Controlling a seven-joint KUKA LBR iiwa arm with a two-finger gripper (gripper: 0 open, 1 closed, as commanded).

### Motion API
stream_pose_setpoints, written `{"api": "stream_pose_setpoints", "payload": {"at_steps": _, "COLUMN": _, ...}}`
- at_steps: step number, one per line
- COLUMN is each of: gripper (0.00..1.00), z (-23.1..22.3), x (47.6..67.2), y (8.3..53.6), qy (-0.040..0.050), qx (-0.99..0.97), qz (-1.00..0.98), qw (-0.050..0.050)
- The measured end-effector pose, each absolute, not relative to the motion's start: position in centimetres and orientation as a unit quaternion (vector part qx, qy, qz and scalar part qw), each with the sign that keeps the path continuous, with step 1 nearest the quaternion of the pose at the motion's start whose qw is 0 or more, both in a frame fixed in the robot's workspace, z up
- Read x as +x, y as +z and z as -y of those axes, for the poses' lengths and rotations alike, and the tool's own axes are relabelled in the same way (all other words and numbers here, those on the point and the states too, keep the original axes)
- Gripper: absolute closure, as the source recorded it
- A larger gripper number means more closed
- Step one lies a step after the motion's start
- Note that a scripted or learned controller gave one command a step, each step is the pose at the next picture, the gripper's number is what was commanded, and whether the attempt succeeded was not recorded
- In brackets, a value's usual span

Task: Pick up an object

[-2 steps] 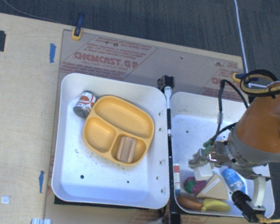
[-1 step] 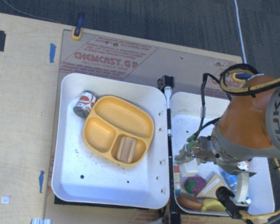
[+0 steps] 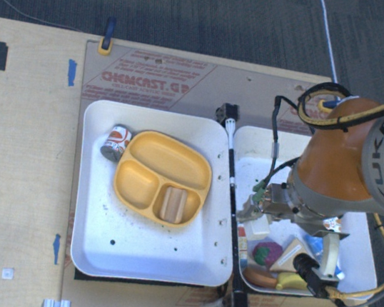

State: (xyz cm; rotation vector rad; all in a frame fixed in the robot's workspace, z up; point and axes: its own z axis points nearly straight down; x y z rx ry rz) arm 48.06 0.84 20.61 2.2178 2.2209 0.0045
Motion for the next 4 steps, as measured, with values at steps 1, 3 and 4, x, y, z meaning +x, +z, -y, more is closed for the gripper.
{"api": "stream_pose_setpoints", "payload": {"at_steps": 1, "gripper": 1.0, "z": -1.1, "x": 48.0, "y": 20.0, "qy": -0.0001, "qx": 0.707, "qz": -0.707, "qw": 0.0}}
{"api": "stream_pose_setpoints", "payload": {"at_steps": 3, "gripper": 1.0, "z": -1.3, "x": 48.0, "y": 20.3, "qy": 0.0008, "qx": 0.706, "qz": -0.708, "qw": 0.0}}
{"api": "stream_pose_setpoints", "payload": {"at_steps": 4, "gripper": 1.0, "z": 3.2, "x": 47.9, "y": 19.6, "qy": -0.0005, "qx": 0.707, "qz": -0.707, "qw": -0.001}}
